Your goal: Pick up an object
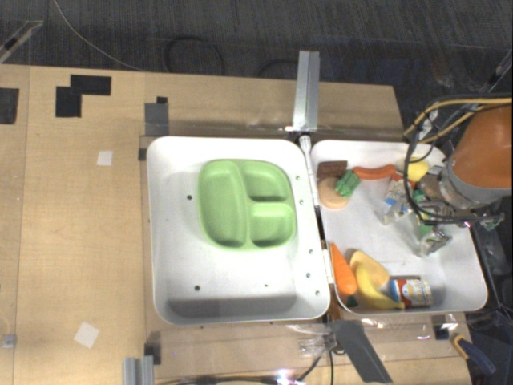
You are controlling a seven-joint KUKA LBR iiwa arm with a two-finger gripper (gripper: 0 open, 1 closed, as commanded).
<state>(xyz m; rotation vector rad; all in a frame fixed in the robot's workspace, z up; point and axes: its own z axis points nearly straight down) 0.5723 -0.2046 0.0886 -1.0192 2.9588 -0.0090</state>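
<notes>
The right bin (465, 295) holds several small objects. A brown block (333, 168) lies at its far left corner, with a green piece (347, 184) resting on a beige round item (331, 196) just below it. A thin orange-red piece (375, 172) lies along the far wall, beside a yellow item (417, 171). Near the front left are an orange carrot (343, 271), a yellow banana (370, 281) and a small can (410, 291). My gripper (431, 239) hangs low over the right-middle of this bin, under the orange-banded wrist (481, 155), with nothing seen in it.
The left bin (172, 287) carries a green divided tray (244, 203). A metal post (308, 87) stands behind the seam between the bins. Cables (437, 115) loop around the wrist. A pale bluish item (393, 203) lies left of the gripper.
</notes>
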